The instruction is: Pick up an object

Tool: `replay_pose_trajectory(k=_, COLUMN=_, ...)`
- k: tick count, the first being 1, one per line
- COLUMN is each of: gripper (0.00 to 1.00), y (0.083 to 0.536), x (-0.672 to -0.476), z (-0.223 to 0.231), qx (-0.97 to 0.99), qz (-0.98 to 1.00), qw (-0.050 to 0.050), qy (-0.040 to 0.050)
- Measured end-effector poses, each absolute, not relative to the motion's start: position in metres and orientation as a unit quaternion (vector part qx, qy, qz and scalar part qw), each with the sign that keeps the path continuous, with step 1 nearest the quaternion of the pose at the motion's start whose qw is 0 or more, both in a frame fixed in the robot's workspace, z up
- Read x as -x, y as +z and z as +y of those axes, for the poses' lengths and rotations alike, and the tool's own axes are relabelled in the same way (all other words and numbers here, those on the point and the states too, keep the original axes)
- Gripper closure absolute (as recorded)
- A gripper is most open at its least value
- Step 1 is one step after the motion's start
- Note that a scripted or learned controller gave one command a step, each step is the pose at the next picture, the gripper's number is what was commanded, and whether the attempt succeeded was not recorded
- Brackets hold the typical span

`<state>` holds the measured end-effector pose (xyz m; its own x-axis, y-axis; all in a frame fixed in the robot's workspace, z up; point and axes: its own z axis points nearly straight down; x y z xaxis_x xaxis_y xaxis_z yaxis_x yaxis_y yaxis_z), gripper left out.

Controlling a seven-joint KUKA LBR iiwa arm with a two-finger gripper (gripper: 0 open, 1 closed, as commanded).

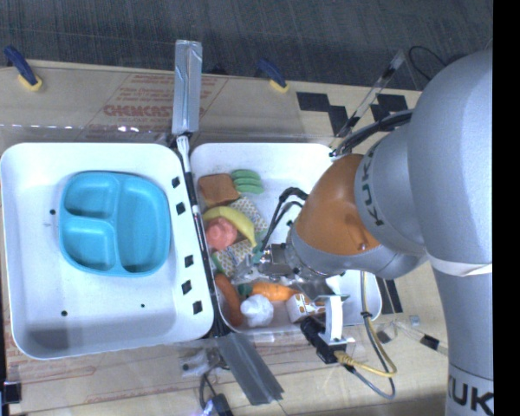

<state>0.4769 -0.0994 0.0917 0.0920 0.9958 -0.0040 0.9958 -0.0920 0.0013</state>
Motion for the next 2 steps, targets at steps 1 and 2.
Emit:
replay_pose_trajectory(k=1, gripper=1.00, y=0.101, x=-0.477, z=-0.099, qx=-0.737, qz=0.676, qw=0.001, qy=-0.0009)
replay_pose_trajectory(k=2, gripper=1.00, y=0.237, x=-0.512, z=-0.064, qx=-0.672, qz=0.741, qw=0.000, qy=-0.0001)
